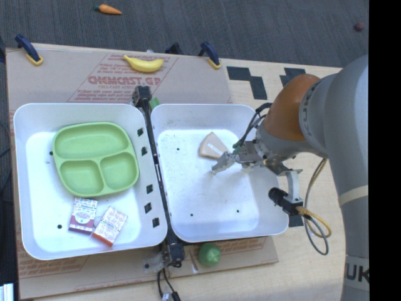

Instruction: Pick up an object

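The step in hand looks like the approach to a grasp: the gripper (220,163) is low inside the right bin (188,218), reaching in from the right, and its 2 fingers (224,162) point left toward the only loose thing in that bin, a tan wedge-shaped object (212,145) lying near the bin's upper middle. The fingers appear a little apart at their tips, with bare white floor showing between them, so they have hold of nothing. The wedge lies just above and slightly left of the fingertips, close beside them; whether its lower edge touches the upper finger is too fine to tell from this slanted view. It is clearly not between the fingers. As a judgement, the next move calls for shifting the fingertips up toward the bin's far wall so they straddle the wedge, then closing on its 2 sloping faces; closing where they stand now would likely catch air or nudge the wedge aside. The wedge's tapered shape may let it squirt out under a pinch, so a grip nearer its thick end seems safer. The left bin (25,187) holds a green divided plate (94,155) and 2 small packets (97,221), all well apart from the arm and not part of this attempt.
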